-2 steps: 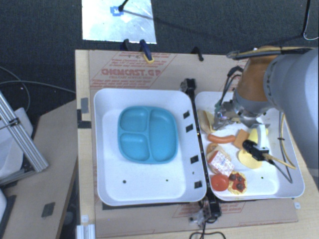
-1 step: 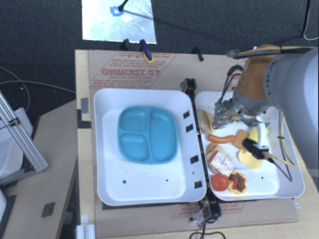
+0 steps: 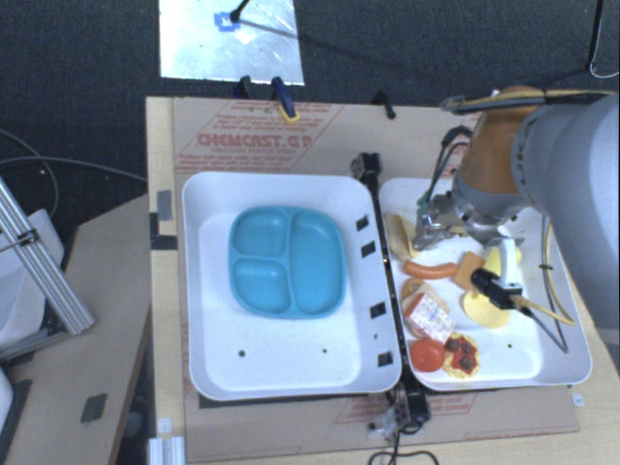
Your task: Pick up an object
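Toy food fills the right bin [image 3: 557,361], and that is what I have to pick from. From my remote seat, largest first: I see the grey arm [image 3: 572,163] reaching in over that bin's far right corner. The left bin [image 3: 203,356] carries a blue divided plate [image 3: 288,262] at its centre. The gripper [image 3: 438,223] hangs low near the right bin's far left corner, just above a sausage [image 3: 429,269]; whether it is open or closed I cannot tell. Near the front edge lie a wrapped snack [image 3: 429,314], a tomato [image 3: 426,355] and a pizza piece [image 3: 462,354]
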Controlling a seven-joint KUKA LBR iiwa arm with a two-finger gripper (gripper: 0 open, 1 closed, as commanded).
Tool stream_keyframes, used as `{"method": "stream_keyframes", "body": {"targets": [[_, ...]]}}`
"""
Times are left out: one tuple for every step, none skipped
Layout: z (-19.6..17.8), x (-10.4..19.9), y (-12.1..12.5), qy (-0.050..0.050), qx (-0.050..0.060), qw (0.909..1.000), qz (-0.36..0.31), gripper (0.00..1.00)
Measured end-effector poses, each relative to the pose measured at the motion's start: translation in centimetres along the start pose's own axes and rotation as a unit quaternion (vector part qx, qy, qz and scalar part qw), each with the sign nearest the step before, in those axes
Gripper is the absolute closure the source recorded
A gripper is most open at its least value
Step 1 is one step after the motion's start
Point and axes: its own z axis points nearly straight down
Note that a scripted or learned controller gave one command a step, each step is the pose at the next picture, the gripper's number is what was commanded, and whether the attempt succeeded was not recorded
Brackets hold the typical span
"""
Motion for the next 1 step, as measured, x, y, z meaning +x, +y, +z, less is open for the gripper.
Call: {"method": "stream_keyframes", "body": {"targets": [[0.05, 0.0, -0.22, 0.0, 0.0, 1.0, 0.001, 1.0]]}}
